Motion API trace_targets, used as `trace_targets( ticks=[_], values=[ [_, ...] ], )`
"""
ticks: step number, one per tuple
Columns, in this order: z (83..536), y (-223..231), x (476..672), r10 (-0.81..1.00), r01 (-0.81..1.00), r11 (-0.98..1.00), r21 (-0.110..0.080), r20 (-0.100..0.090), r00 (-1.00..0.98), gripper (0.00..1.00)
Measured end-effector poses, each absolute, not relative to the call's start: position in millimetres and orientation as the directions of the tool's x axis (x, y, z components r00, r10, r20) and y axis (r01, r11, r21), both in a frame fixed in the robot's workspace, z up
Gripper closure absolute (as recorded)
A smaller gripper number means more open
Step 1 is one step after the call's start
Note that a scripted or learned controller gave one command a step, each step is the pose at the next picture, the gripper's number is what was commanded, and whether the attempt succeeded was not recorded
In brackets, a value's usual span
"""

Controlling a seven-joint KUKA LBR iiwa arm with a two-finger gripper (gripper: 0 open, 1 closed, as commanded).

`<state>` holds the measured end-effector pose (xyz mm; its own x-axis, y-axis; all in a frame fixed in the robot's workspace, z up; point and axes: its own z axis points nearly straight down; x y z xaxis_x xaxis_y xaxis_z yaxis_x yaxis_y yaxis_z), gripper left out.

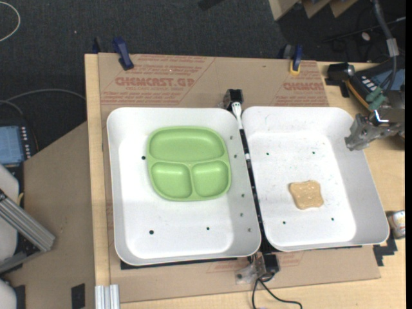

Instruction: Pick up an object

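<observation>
The gripper [362, 136] is being seen at the right edge of the view, hanging over the upper right rim of the right bin [322, 118]; whether anything is being gripped cannot be told, and nothing is being seen in its grasp.

Below and to its left, well apart from it, a small tan, flat piece that looks like a toast-shaped toy [306, 194] is lying on the floor of the right bin, toward the lower middle. It is being judged as light and fairly stiff, perhaps a little slippery, and hardly fragile. Because it is lying so low, a hold across its narrower width, with the gripper coming straight down, is being judged the best option; a shallow grip could slip off.

Open floor is lying on all sides of the toast, so the bin walls are not crowding an approach.

In the left bin [129, 172], a green divided plate [189, 163] is resting in the upper middle. It is being judged light, rigid and smooth, best taken by its rim, with room around it. Both bins are sitting on the bench [187, 76].
</observation>
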<state>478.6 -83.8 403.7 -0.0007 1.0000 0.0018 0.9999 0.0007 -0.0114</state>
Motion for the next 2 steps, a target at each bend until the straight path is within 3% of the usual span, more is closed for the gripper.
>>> trace_targets(
  ticks=[1,2],
  values=[
    [345.0,-76.3,478.8,1.0,1.0,0.0,-0.008,0.001,0.0,1.0],
    [545.4,-70.3,479.8,1.0,1.0,0.002,0.023,-0.003,-0.002,1.0]
  ],
)
